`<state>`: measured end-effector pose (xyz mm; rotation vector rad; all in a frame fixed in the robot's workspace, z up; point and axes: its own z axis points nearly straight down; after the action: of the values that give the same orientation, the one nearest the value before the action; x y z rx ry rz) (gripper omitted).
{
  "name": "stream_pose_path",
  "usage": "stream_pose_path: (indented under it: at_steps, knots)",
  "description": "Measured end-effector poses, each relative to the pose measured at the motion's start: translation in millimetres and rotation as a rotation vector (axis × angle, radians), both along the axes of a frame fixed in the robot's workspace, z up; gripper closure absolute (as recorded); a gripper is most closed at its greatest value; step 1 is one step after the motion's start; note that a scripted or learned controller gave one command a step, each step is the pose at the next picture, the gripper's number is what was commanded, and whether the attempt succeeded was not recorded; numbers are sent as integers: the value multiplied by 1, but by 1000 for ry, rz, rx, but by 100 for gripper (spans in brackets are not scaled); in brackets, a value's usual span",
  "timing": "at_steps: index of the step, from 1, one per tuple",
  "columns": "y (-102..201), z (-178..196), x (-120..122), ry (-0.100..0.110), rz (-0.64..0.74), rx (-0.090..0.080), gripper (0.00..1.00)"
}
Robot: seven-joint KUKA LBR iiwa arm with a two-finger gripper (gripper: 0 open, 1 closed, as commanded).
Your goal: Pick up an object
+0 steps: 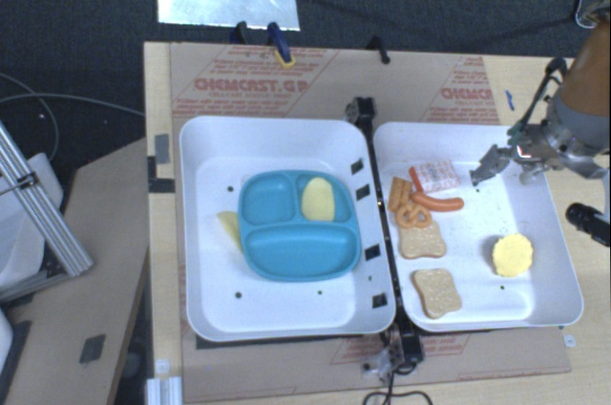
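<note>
Nothing picked up yet: the tool hovers over the right bin.

Left of centre, a blue tray [298, 236] holds a yellow piece; right of centre lie a sausage [439, 201], bread slices, a yellow disc [513, 254]. Upper right, the tool [489, 166] hangs empty, fingers slightly apart.

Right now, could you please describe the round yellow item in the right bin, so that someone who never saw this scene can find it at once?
Start at the right white bin, the one the arm reaches over. Toward its right side lies the round yellow piece, alone. Its neighbours, the two toast slices and the sausage, sit near the bin's left wall and are tan or orange-red, not yellow.
</note>
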<state>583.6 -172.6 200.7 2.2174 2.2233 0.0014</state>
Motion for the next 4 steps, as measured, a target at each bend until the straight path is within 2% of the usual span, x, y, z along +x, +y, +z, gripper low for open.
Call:
stream_pose_path:
  at_steps: [1,2,3,4]
  knots:
    - [54,-104,-24,-6,-1,-1,0]
    - [93,18,-61,-9,5,1,0]
    - [115,54,-98,-1,4,1,0]
    - [162,50,-96,-1,5,2,0]
